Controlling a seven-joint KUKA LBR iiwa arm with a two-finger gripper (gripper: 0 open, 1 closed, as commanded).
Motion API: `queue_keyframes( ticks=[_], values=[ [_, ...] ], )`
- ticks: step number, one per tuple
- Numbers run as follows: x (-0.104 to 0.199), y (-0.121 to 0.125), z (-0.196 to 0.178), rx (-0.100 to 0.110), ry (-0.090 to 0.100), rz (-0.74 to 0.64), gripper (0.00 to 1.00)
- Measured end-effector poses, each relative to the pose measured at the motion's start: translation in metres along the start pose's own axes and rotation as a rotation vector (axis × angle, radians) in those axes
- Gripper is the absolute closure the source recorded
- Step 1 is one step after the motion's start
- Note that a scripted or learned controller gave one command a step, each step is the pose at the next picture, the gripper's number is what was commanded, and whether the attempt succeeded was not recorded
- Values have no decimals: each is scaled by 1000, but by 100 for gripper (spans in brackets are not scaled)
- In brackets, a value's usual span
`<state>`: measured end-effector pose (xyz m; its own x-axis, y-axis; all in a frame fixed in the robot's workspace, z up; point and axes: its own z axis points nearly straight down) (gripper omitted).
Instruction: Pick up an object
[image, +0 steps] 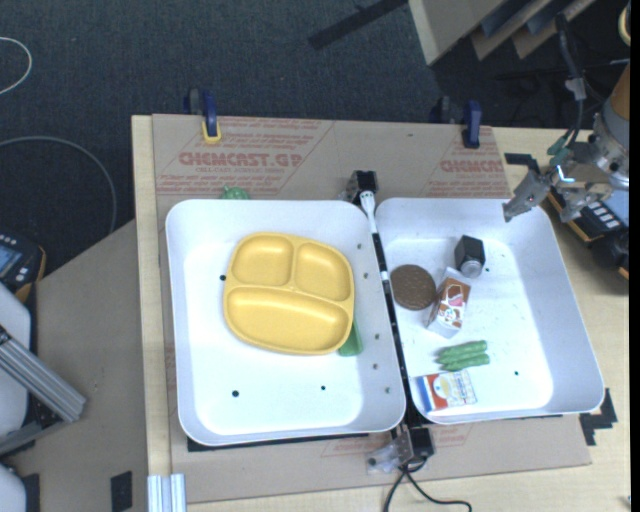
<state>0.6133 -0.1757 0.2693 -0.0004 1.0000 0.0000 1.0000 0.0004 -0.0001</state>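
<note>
My gripper (530, 196) hangs over the far right corner of the right bin (560, 330), above its rim and with nothing seen in it. In that bin lie a dark grey cylinder (469, 254), a brown round disc (412, 286), a small red and white carton (450, 305), a green pea pod (463, 354) and a flat red, white and blue packet (447, 390). The cylinder is the nearest of them to the gripper, a short way to its lower left.
The left bin (200, 330) holds a yellow divided plate (290, 292), with a green piece (349, 344) peeking from under its right edge. Blue clamps (208, 108) (472, 122) stand at the bench's far edge. A small green item (235, 193) lies outside the left bin.
</note>
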Motion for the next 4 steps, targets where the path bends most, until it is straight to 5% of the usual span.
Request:
queue_keyframes(
  ticks=[1, 2, 3, 4],
  values=[
    [-2, -58, -29, 0, 0, 2, 0],
    [-1, -55, -38, -3, -1, 0, 100],
    [74, -94, 19, 8, 5, -6, 100],
    [24, -133, -5, 1, -1, 6, 100]
  ],
)
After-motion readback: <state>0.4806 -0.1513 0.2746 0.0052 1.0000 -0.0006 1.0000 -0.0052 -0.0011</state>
